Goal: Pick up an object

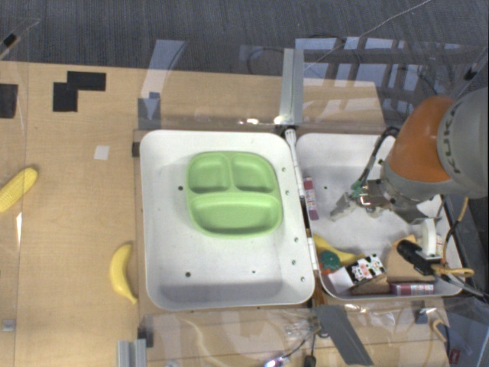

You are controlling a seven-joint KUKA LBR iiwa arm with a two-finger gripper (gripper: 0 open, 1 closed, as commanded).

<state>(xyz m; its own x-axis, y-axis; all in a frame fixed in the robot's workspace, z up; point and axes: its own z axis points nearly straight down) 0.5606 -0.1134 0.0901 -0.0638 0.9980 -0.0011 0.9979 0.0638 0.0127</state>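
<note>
The things to be picked lay crowded along the near edge of the right bin [336,155]: a yellow piece [330,245] against the bin's left wall, a small green round thing [329,260] just beside it, then a little black-and-white box [367,268] resting against a scrap of brown cardboard [397,270], and a dark red tube [412,287] lying flat along the rim. A narrow pink-striped stick [309,193] lay farther back, tight along the same left wall.

Above the bare middle of that bin hung the claw [357,199], pointing toward the left wall and well apart from the pile. Nothing showed in its grip, and from where I stood I could not tell whether it was spread or pressed together. Behind it the arm [424,147] came in from the right, its orange band bulking over the bin's far corner.

The left bin [164,205] held one thing — a green divided plate [233,192], sitting flat toward the back. Out on the counter [69,228] to the left lay a banana [121,272] just beside that bin, and a second long yellow thing [15,189] — maybe an ear of corn — near the edge of the view. Black angular marks [76,89] sat on the counter farther back.
</note>
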